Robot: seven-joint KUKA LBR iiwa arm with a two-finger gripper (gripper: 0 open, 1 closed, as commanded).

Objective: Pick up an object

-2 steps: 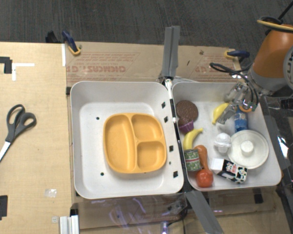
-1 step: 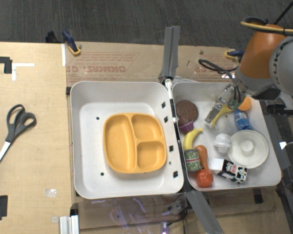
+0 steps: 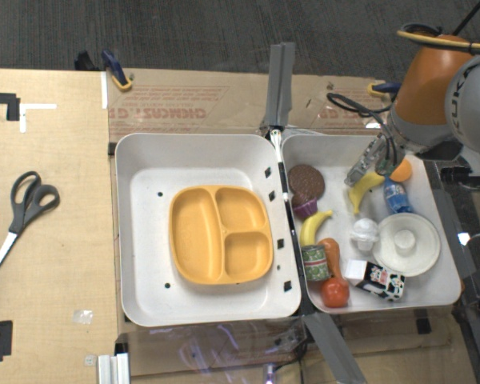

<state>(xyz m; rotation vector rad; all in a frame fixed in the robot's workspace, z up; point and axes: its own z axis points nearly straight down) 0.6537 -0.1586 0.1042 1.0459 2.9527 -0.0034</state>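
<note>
Nearest in the right bin (image 3: 448, 294) lie a tomato (image 3: 334, 294), a can (image 3: 314, 263) and a bowl (image 3: 406, 243). At the bin's one o'clock my end effector (image 3: 370, 163) hovers over a banana (image 3: 364, 189); whether it's parted I cannot tell. I judge I'm approaching: next, descend and close squarely.

The arm (image 3: 464, 94) is looking pretty chunky, a rounded grey shell with a glossy orange band (image 3: 432, 86) wrapping the section above the wrist. Black cables (image 3: 356, 106) are looping around it, plus a yellow-edged one up top. The hand (image 3: 370, 162) is showing as slim grey metal, kinda shiny.
</note>
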